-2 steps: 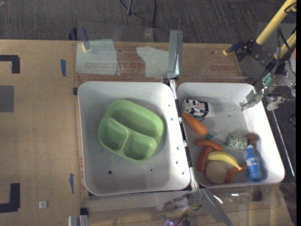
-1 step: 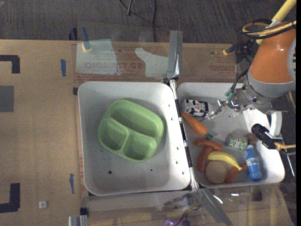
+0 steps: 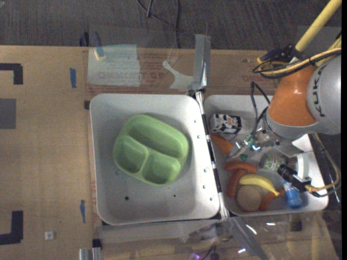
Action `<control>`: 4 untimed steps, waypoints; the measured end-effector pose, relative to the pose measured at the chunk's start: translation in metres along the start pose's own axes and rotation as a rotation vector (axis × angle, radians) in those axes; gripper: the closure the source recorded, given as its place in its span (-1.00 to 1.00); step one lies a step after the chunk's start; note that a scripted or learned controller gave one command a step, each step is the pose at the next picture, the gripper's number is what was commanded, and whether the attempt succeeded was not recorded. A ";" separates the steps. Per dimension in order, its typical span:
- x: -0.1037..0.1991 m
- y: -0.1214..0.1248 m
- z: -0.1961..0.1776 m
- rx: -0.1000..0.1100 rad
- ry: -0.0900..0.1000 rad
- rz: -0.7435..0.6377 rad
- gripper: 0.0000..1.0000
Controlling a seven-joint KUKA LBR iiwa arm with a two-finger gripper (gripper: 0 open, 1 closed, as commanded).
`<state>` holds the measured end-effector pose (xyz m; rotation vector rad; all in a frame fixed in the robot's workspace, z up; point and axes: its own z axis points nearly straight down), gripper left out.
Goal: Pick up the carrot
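The carrot (image 3: pixel 221 143) is a short orange piece lying in the right bin (image 3: pixel 320 203), close to its left wall and just below a small milk carton (image 3: pixel 225 123). My gripper (image 3: pixel 245 147) hangs low over the bin, directly right of the carrot and at its right end. The grey arm with its orange band (image 3: pixel 291 106) reaches in from the right and hides the bin's upper right part. Whether the gripper touches the carrot is unclear.
The left bin (image 3: pixel 108 199) holds a green divided plate (image 3: pixel 151 149). Below the gripper lie red sausages (image 3: pixel 239 168), a banana (image 3: pixel 259 182), a brown round item (image 3: pixel 249 198) and a blue bottle (image 3: pixel 293 195). A metal divider (image 3: pixel 209 156) separates the bins.
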<state>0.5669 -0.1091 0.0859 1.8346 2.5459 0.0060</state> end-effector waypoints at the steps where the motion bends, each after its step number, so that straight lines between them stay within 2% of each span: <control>1: 0.015 -0.035 0.000 -0.001 0.000 -0.006 -1.00; 2: 0.011 -0.008 0.000 0.000 -0.002 0.189 -1.00; 3: 0.009 -0.007 -0.008 -0.001 -0.003 0.192 1.00; 4: 0.054 -0.015 -0.096 0.009 -0.001 0.422 1.00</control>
